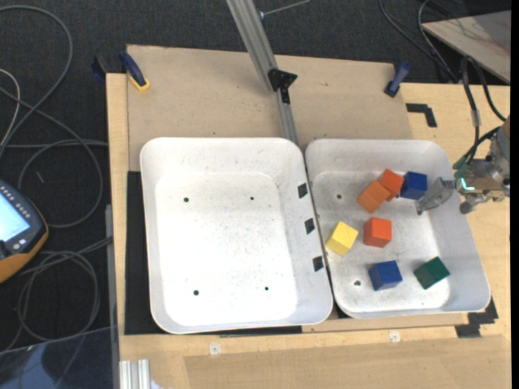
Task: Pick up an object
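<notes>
Camera view: two shallow white bins were seen side by side on a wooden bench, viewed from above at a slant.
Left bin [162,217]: its white floor was seen speckled with small dark marks.
Right bin [462,294]: seven small blocks were held in it.
Upper blocks: two orange blocks [381,190] were seen touching each other, with a blue block [413,184] just beside them on the right.
Middle blocks: a yellow block [342,237] and a red-orange block [377,231] were seen near each other, apart.
Lower blocks: a second blue block [384,274] and a green block [431,271] were seen near the front wall, apart.
Gripper [434,198]: it was seen at the right bin's right side, near the upper blue block, with no block between its fingers.
Jaws: their spread could not be told, as the view was too small and blurred there.
Done: nothing was judged to have been picked up; every block was seen resting on the bin floor.
Left: a block had yet to be reached, gripped and lifted; the upper blue block was judged the nearest candidate.
</notes>
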Robot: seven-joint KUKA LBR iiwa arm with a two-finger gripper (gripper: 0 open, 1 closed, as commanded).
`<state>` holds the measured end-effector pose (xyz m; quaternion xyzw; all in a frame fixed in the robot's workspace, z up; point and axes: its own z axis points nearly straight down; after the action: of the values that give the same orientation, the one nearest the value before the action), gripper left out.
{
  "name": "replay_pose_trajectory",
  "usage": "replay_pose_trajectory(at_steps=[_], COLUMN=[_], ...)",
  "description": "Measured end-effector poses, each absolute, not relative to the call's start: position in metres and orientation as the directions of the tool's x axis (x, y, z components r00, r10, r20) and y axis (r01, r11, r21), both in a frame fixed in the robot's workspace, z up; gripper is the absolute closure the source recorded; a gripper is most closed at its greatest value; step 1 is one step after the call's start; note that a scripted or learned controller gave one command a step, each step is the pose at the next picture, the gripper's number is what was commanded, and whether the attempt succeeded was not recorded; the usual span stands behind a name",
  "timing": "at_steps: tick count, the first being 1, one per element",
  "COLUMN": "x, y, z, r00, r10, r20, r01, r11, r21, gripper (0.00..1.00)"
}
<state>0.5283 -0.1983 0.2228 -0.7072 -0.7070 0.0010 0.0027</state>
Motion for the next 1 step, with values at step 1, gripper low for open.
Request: replay_pose_trajectory(at_steps=[1], x=[0.5293], y=[-0.1981], z=[0.2252], r00=[-0.001], r10=[1.000], r20=[0.001], r01=[1.000], r11=[0.001], r21=[0.000], gripper=[0.00])
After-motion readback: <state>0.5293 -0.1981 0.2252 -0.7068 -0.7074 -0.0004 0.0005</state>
